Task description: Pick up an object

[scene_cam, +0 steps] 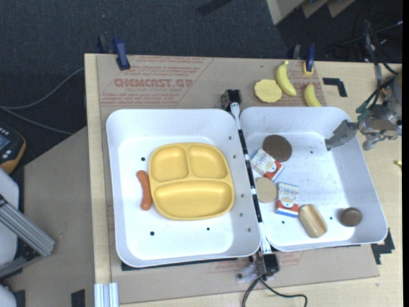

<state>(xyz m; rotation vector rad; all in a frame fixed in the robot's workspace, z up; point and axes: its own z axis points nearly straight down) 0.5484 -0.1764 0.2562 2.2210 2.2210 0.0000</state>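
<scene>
Wooden bench with two white bins, two bananas, a yellow disc.

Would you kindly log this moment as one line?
pincer: over right bin far edge | holding: nothing seen | hotdog: left bin

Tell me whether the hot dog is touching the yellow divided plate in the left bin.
Apart. The camera view shows a thin strip of white bin floor between the hot dog and the left rim of the yellow divided plate.
</scene>
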